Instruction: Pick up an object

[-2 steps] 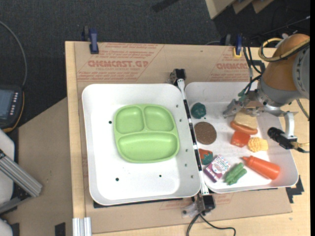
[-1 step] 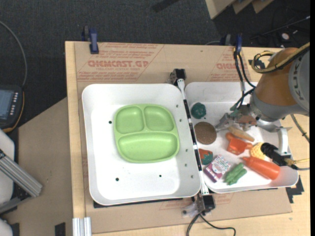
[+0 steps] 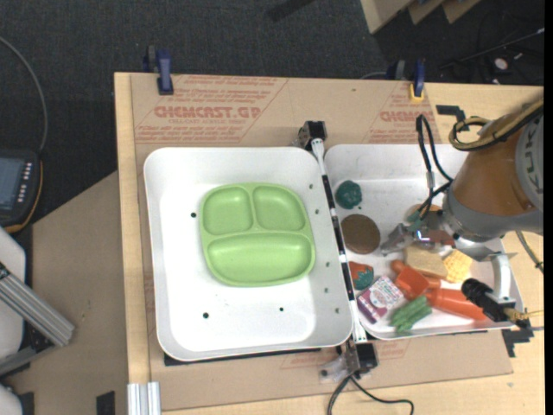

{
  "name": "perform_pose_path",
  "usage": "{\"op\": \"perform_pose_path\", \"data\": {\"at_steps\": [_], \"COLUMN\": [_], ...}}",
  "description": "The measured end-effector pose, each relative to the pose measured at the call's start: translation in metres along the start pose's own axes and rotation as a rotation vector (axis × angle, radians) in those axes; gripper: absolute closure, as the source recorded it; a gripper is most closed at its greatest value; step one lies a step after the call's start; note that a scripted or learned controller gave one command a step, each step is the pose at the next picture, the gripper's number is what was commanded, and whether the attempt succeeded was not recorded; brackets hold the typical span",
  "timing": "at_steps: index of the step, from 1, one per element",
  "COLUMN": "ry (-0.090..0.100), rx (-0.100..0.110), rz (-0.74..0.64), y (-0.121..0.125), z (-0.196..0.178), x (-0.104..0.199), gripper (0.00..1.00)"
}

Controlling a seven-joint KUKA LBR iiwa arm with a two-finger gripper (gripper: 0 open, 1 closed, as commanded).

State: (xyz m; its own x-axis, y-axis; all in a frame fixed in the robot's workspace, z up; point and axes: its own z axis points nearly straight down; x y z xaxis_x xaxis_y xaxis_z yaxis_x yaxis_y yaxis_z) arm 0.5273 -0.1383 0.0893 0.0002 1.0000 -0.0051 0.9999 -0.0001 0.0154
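Toy food lies heaped in the lower part of the right bin, under and beside the gripper. An orange carrot lies longest among it, its long axis running from upper left to lower right, with the thicker end toward the middle of the bin. A green pod-shaped piece lies just below it, slanting from lower left to upper right and touching a purple-and-white packet. A tan block like a slice of bread sits just under the wrist, with a yellow piece against its right side. A brown round disc lies flat near the bin's left wall, a teal round thing above it and apart from it, and a small red and teal piece below it. The arm reaches in from the right, its orange band over the bin's upper right, and covers part of the heap. Whether the gripper's metal tips are spread or closed, and whether anything is caught in them, cannot be told. In the left bin a light green divided plate lies flat, with two small compartments above and one wide one below.
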Motion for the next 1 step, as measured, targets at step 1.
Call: {"op": "perform_pose_path", "data": {"at_steps": [1], "ry": [0.001], "rx": [0.01], "rz": [0.001], "y": [0.0442], "z": [0.005], "x": [-0.0545], "gripper": [0.0]}}
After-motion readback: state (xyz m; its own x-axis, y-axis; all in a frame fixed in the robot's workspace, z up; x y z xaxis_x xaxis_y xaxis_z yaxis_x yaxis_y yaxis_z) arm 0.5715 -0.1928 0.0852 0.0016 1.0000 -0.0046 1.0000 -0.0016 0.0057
